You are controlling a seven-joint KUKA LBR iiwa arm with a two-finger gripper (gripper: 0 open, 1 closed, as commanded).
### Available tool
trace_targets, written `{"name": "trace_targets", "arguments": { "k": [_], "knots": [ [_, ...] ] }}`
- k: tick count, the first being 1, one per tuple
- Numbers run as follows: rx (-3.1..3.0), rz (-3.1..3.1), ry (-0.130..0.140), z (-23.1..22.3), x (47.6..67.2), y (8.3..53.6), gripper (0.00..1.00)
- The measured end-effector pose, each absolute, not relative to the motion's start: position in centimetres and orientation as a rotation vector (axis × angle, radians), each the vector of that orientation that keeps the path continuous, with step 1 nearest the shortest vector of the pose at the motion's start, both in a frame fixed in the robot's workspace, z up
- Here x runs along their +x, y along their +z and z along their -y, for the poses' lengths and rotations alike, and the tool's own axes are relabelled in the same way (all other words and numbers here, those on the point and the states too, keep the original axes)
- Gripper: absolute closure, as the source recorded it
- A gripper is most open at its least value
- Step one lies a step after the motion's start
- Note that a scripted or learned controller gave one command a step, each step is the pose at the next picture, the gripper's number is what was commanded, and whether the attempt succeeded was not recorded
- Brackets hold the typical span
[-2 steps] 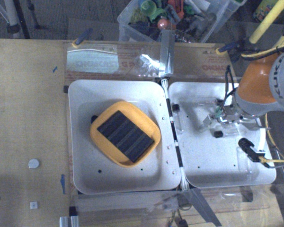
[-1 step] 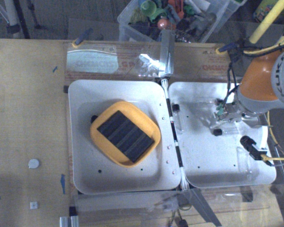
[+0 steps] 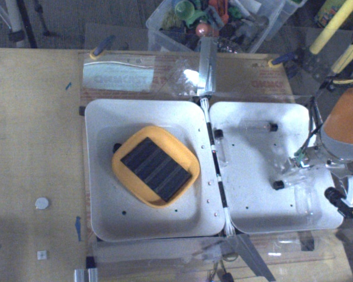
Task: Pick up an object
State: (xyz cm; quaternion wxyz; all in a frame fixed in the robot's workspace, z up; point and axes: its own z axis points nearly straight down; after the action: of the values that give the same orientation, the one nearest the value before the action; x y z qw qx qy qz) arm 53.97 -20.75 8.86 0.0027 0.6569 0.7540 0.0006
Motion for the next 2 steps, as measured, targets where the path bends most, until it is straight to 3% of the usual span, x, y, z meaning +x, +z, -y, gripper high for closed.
{"name": "trace_targets", "arguments": {
  "k": [1, 2],
  "knots": [
    [2.489, -1.902, 0.011, 15.8, 58.6, 8.8, 1.00],
    [2.236, -2.210, 0.000, 19.3, 53.2, 13.9, 1.00]
  ]
}}
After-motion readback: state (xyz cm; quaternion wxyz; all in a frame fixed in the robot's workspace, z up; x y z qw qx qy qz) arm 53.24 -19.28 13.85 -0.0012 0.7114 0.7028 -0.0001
